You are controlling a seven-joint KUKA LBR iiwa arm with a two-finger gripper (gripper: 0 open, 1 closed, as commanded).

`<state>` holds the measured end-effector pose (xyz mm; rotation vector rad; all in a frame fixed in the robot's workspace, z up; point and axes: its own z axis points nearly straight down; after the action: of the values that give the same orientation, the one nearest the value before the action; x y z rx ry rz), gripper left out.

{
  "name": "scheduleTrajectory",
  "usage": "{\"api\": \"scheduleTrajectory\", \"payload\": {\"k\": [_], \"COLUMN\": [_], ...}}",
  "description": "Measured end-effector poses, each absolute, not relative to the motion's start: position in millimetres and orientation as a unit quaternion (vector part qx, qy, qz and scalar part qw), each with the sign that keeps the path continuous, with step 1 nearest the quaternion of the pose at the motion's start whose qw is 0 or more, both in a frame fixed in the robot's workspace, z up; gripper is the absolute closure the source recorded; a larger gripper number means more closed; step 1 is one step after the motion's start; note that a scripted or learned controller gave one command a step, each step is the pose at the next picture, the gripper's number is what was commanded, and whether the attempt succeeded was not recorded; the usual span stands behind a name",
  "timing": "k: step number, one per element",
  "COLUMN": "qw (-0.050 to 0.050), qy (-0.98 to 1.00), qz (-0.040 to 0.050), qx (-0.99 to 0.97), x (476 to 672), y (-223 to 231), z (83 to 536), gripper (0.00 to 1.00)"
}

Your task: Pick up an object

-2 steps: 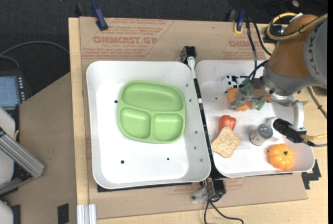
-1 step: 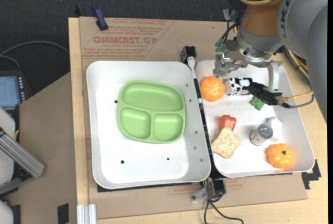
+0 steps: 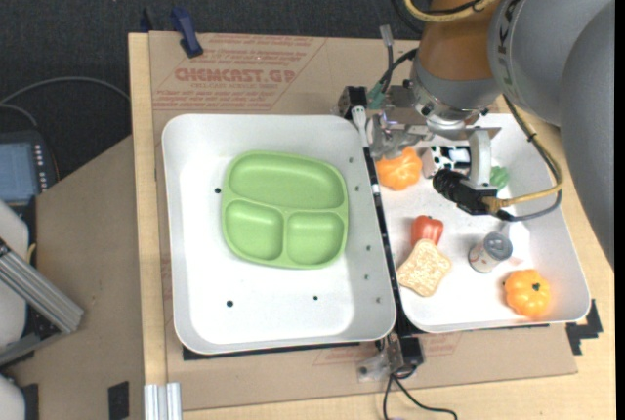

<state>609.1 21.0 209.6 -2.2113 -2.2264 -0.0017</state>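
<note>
My gripper (image 3: 395, 137) hangs under the orange wrist band at the left rim of the right bin (image 3: 562, 247). Directly below it, touching or nearly touching, lies an orange fruit (image 3: 398, 172). Further forward in the same bin are a red pepper (image 3: 427, 230), a tan cracker-like slice (image 3: 424, 270), a grey round piece (image 3: 488, 252) and a small orange pumpkin (image 3: 527, 293). A black-and-white item (image 3: 449, 156) and a green piece (image 3: 500, 178) sit partly hidden behind the wrist and its cables.
The left bin (image 3: 186, 242) holds a green divided plate (image 3: 286, 209). The grey arm (image 3: 566, 27) covers the right bin's back right corner. A black cable (image 3: 469, 193) loops over the right bin. Both bins rest on a cardboard sheet (image 3: 244, 66).
</note>
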Motion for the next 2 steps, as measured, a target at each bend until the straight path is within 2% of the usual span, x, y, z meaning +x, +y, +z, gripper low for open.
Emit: {"api": "scheduleTrajectory", "payload": {"k": [1, 2], "qw": [-0.001, 0.002], "qy": [-0.709, -0.708], "qz": [-0.0029, 0.0002], "qx": [-0.706, -0.706], "x": [547.0, 476.8], "y": [44, 62], "z": [298, 320], "gripper": [1.0, 1.0]}}
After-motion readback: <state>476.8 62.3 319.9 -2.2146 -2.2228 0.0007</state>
